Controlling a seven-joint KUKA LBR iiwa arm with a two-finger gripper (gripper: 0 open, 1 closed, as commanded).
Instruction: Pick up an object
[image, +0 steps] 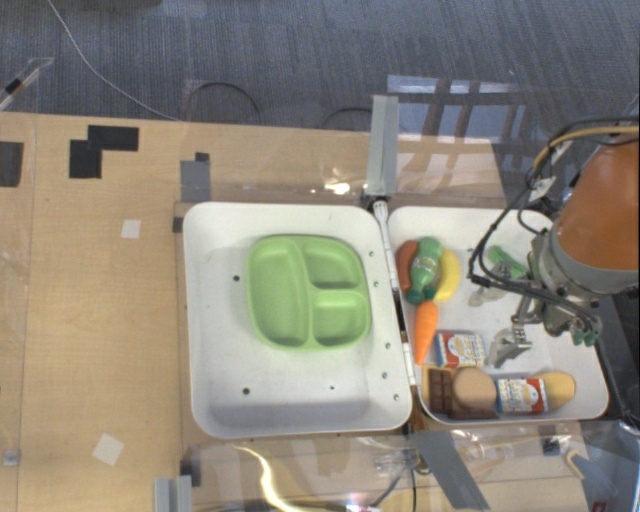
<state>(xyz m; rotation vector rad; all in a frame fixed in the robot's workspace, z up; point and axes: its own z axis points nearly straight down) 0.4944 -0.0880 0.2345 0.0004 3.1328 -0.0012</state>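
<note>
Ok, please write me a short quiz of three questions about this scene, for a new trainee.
1. True or false: the green divided plate lies in the left bin.
2. Which bin is the pincer above?
3. What lies nearest the right bin's front wall? A) carrot B) bottle C) banana

Key: 1 true; 2 the right bin; 3 B.

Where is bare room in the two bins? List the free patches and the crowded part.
Left bin: a bare band all round the green divided tray, widest along the near wall. Right bin: crowded; carrot, bottle and other items pack its left and near sides, with the gripper above.
</note>
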